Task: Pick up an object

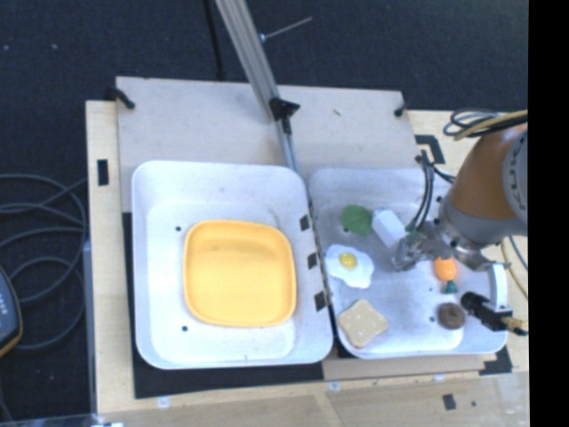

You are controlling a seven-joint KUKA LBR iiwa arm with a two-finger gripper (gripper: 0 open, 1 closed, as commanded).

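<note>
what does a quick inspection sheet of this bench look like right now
surface: left bin and right bin side by side on the bench
job's things: fried egg, toast, green piece, white block, orange piece, brown piece, all in right bin
clutter: yellow plate in left bin
grippers: gripper low in right bin, beside the white block
cables: black cables left of bench
surroundings: dark floor, metal pole

You see two bins side by side. In the left bin [156, 265] lies a plate [239, 272]. In the right bin [342, 189] a fried egg [348, 266] lies at left, toast [361, 322] nearer, a leaf [356, 219] farther, and the gripper [406, 256] right of the egg.
</note>
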